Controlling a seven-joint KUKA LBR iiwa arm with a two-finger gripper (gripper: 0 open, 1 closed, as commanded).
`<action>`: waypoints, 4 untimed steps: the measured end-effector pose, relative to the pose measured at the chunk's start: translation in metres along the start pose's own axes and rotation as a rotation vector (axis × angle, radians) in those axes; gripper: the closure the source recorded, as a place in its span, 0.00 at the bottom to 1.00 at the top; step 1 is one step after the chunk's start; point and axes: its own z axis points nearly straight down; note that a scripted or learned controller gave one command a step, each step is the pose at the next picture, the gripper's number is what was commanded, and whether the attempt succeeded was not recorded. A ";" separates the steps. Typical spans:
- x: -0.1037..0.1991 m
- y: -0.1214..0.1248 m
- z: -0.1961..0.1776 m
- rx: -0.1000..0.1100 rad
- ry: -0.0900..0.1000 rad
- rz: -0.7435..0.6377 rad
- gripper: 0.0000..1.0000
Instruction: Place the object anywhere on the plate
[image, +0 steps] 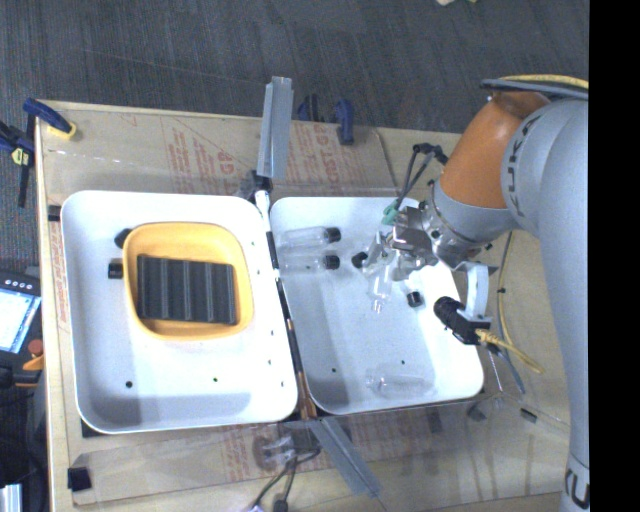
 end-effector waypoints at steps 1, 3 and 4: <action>0.066 -0.006 -0.067 -0.003 -0.002 -0.226 1.00; 0.160 0.001 0.019 0.003 -0.002 -0.467 1.00; 0.160 0.001 0.019 0.003 -0.002 -0.466 0.00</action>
